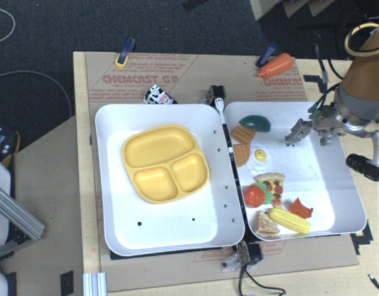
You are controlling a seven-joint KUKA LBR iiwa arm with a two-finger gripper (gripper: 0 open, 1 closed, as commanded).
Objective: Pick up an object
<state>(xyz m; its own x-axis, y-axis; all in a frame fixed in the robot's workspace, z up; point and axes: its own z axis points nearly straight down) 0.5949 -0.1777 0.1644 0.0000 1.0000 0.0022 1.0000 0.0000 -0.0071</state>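
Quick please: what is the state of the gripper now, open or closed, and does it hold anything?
Gripper: open, holding nothing, above the right bin.

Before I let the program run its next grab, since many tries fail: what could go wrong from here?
1. The gripper hangs over bare floor of the right bin, apart from the toys; closing there would likely catch nothing.
2. The tomato, pizza slice, corn and sandwich wedge lie crowded together, so a grab could push neighbours or slip.
3. The corn lies near the bin's front rim and could get nudged against it.
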